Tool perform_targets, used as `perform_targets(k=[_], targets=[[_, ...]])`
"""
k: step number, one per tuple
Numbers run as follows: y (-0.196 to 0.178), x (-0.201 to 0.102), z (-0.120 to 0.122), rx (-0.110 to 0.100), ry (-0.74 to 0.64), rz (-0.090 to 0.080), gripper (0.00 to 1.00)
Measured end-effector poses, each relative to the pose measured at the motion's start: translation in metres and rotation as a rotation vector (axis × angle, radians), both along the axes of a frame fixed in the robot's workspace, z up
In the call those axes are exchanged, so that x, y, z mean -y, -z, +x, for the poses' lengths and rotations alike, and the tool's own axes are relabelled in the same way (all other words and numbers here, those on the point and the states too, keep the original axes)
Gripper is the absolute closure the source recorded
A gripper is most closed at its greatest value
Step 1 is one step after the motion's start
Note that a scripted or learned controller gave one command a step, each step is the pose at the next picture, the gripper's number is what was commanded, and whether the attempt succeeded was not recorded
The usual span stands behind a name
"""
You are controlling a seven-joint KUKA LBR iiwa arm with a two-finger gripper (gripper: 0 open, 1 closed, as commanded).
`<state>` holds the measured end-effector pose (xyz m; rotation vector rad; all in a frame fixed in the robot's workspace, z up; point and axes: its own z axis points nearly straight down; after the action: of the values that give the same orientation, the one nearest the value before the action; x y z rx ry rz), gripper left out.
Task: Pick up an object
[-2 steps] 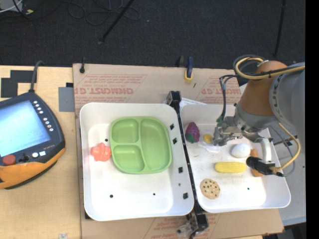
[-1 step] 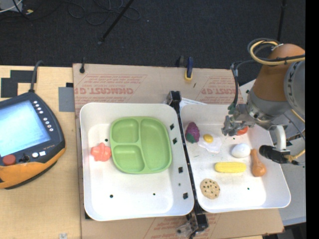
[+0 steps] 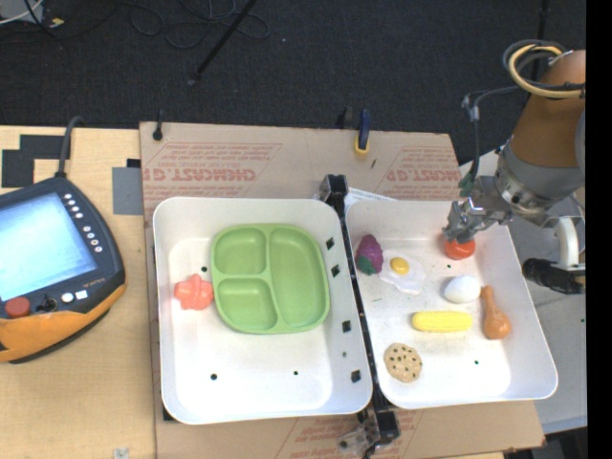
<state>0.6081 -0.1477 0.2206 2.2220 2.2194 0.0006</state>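
Hovering at the right bin's [image 3: 535, 352] far edge, gripper [image 3: 463, 229] sits directly over red tomato [image 3: 460, 249]; jaws' state indiscernible.

Robotics lab, teach pendant [image 3: 53, 261], cardboard-covered bench [image 3: 239, 165], loose cables [image 3: 172, 8]

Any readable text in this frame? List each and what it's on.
"CHEMCAST. GP": red print on the cardboard behind the left bin, upside down; my best reading.
The same red print repeats on the cardboard behind the right bin; only partly legible.
More red print on the cardboard's front edge: too cut off to read.
Pendant at left: screen washed out, button marks too small to read.
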Motion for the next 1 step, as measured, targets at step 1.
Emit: perform_targets(k=[1], targets=[[-0.0070, 0.0008, 0.0000, -0.002, -0.001, 0.001, 1.00]])
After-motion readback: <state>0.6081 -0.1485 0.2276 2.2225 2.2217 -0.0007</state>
